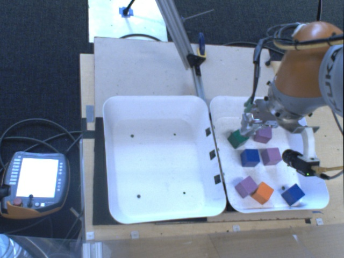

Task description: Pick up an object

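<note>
Just beneath the jaws, a tilted dark-green cube (237, 139).

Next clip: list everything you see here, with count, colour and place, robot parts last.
bins: 2, white, side by side on the bench
purple blocks: 3, right bin
blue blocks: 2, right bin
orange block: 1, right bin, front
green block: 1, right bin, at the claw
control pad: 1, grey, left of the bench
arm: 1, grey and orange, from the right
claw: 1, over the right bin
</note>
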`<state>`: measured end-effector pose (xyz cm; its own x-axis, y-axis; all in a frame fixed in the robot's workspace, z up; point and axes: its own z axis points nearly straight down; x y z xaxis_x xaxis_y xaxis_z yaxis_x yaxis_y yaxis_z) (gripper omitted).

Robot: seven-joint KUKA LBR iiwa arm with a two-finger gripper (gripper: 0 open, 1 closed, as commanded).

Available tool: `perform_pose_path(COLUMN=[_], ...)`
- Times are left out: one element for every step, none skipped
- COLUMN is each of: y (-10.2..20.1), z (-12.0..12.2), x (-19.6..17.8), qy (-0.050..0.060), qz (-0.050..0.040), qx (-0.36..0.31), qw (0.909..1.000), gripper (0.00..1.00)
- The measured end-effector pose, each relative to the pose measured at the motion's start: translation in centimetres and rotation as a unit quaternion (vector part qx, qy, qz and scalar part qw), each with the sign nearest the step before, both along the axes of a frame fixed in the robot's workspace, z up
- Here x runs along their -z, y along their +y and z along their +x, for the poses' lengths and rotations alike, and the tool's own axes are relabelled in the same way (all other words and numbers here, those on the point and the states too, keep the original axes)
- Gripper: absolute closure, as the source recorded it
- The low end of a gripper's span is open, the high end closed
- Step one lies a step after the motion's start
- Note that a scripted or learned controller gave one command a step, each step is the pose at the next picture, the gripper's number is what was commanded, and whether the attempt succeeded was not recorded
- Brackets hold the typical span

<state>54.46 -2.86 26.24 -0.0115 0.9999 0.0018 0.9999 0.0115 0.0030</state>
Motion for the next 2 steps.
perform_pose_path(y=[4.5, 9.5], z=[0.5, 0.6], x=[1.1, 2.0], qy=[0.001, 0.002], qz=[-0.0001, 0.0001], qx=[0.001, 0.0], qw=[1.0, 1.0], gripper=[1.0, 1.0])
